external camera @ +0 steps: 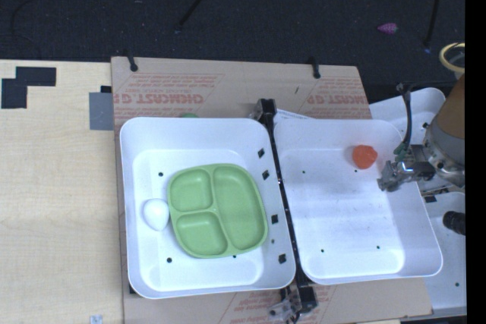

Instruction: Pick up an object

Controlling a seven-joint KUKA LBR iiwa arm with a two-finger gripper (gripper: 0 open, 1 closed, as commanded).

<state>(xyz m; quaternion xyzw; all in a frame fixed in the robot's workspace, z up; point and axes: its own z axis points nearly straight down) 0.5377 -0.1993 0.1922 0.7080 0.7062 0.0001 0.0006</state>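
From the overhead camera you have two white bins side by side on the worktop. The left bin carries a green divided plate in its middle, with a small white ball touching the plate's left edge. The right bin carries an orange ball near its far right corner. The arm comes in over the right bin's right edge, and the hand sits low just beside the orange ball, on its near right side, apart from it. You cannot tell whether the hand is spread or pressed together. Nothing shows between its tips.
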